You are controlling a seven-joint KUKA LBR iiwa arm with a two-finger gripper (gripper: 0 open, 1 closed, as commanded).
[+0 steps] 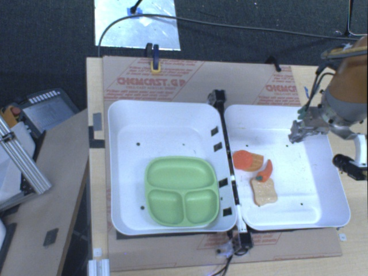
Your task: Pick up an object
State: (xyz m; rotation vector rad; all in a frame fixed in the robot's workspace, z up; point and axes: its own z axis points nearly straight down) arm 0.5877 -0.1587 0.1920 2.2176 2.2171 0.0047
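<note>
In the right bin (322,211) lie three small items near its left wall: an orange piece (247,160), a thin red-orange chili-like piece (266,170) and a tan bread-like slice (264,192). My gripper (299,132) hangs over the bin's upper right part, well to the right of and above these items. Nothing shows between its fingers. It is too small and dark to tell its state.
The left bin (123,154) holds a green divided plate (181,190). A black clip strip (225,165) joins the two bins. The arm (348,91) comes in from the right edge. A cardboard sheet (172,79) lies under the bins.
</note>
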